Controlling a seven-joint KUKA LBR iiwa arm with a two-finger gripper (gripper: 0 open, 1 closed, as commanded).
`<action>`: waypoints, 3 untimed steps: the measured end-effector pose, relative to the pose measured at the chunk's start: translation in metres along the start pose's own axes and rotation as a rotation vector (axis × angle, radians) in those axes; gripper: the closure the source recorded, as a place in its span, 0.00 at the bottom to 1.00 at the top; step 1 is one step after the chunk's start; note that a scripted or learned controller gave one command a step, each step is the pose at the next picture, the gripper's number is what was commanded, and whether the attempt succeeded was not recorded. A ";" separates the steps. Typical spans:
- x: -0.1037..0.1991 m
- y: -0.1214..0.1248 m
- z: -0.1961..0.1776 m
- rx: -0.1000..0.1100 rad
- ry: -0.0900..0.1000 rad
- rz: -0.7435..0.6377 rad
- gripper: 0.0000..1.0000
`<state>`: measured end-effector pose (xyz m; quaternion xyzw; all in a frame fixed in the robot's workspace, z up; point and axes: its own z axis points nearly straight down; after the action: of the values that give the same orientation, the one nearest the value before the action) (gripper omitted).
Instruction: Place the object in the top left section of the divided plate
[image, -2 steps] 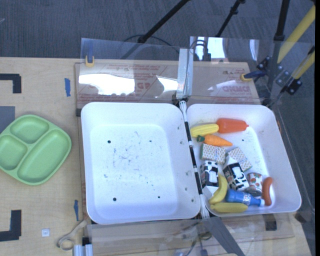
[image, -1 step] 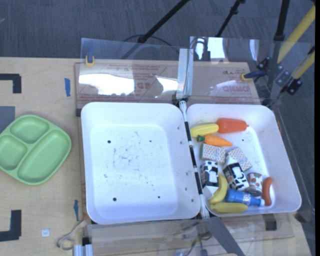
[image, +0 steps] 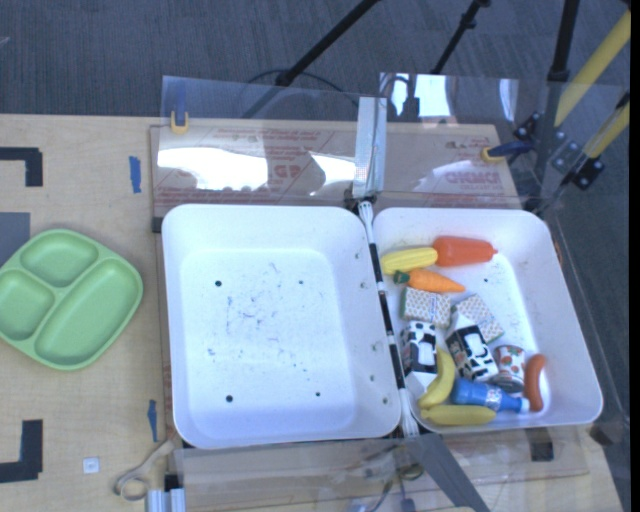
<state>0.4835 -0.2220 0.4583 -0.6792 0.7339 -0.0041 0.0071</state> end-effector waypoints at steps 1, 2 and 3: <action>-0.001 -0.002 -0.011 0.007 -0.001 0.004 1.00; -0.002 -0.003 -0.023 0.015 -0.002 0.007 1.00; 0.001 0.003 0.023 -0.013 0.002 -0.029 1.00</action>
<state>0.4803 -0.2230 0.4355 -0.6896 0.7242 -0.0002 0.0017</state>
